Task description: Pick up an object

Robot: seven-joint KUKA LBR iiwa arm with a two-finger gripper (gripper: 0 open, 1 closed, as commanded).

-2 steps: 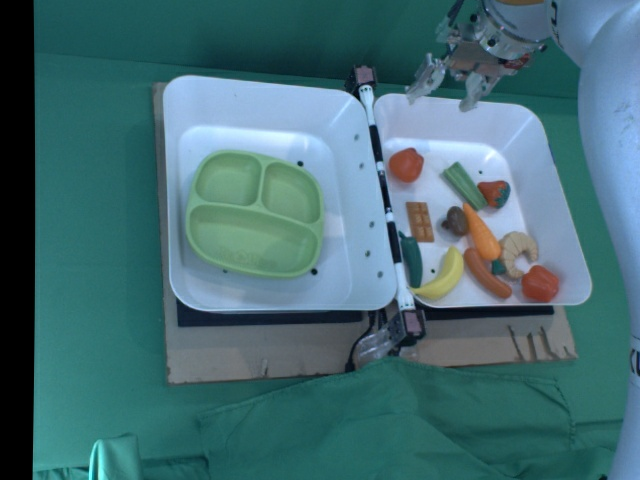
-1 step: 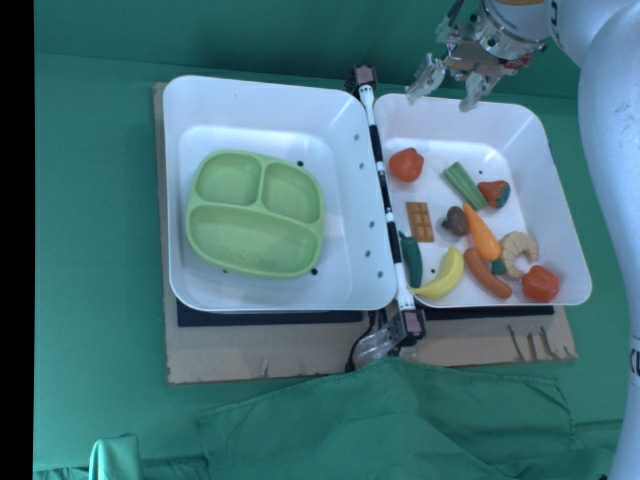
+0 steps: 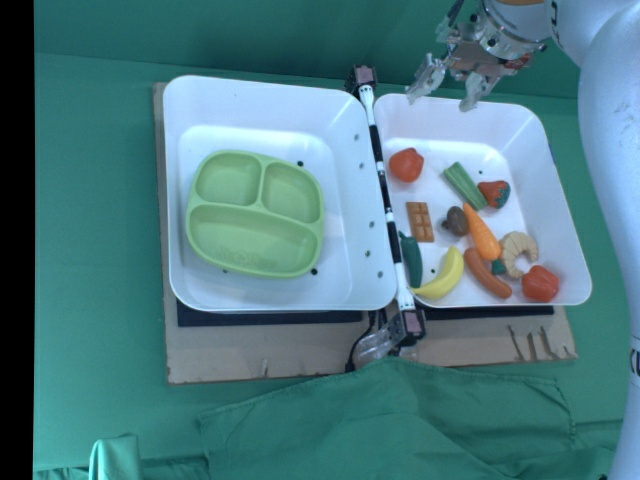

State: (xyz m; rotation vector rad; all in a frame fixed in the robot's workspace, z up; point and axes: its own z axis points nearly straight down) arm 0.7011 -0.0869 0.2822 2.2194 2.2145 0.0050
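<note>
My gripper hangs above the far edge of the right bin, its two fingers spread open with nothing between them. Below it the right bin holds toy food: a red tomato, a green celery piece, a strawberry, a chocolate bar, a brown mushroom, a carrot, a croissant, a sausage, a red pepper, a banana and a green chilli. The tomato lies closest to the gripper.
The left bin holds a green divided plate. A black-and-white striped bar runs between the bins. Green cloth bunches at the front of the bench. The grey arm runs down the right side.
</note>
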